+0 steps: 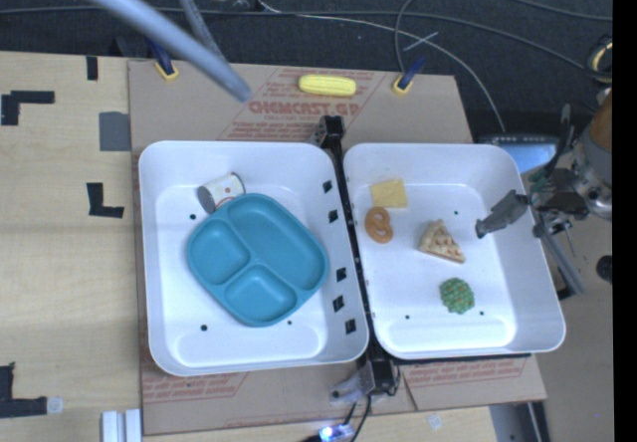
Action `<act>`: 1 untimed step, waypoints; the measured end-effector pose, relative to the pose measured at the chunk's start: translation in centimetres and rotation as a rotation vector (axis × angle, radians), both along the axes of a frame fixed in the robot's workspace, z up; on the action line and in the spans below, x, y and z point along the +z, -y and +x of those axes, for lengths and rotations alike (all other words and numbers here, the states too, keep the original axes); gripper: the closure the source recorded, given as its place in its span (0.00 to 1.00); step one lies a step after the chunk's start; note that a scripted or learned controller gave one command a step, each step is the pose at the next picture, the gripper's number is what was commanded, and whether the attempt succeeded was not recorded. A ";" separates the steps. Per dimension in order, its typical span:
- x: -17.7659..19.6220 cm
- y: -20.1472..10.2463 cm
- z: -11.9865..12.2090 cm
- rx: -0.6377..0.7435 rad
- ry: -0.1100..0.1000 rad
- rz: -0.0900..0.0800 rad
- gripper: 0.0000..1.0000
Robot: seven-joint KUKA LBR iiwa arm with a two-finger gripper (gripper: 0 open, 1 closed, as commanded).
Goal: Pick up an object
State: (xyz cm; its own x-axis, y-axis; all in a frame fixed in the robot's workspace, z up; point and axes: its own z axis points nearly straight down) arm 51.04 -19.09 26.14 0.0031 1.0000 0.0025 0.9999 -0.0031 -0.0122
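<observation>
White plastic fills my view nearest the camera: the front rims of the two bins, the left bin and the right bin, sit side by side on a sheet of brown cardboard printed in red.

Working back from that front edge, I see a green broccoli piece lying alone toward the front of the right bin. Behind it rests a pizza slice, and to its left, near the wall the bins share, a small brown pretzel. Just behind the pretzel lies a yellow cheese square, close to it but I cannot tell if they touch.

In the left bin a blue divided tray takes up the middle, tilted a little against the bin's sides. A small white cup lies on its side at the tray's far left corner, touching or nearly touching its rim.

My gripper reaches in over the right bin's right wall, its dark tip hanging near the pizza slice but apart from it. Nothing sits between its fingers; whether they are spread or closed I cannot tell from here.

Farther back, beyond both bins, a yellow corn cob lies on the cardboard.
</observation>
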 end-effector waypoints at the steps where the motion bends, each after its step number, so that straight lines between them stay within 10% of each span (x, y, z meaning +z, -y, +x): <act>1: 0.6 0.0 0.2 0.004 0.011 -0.003 0.00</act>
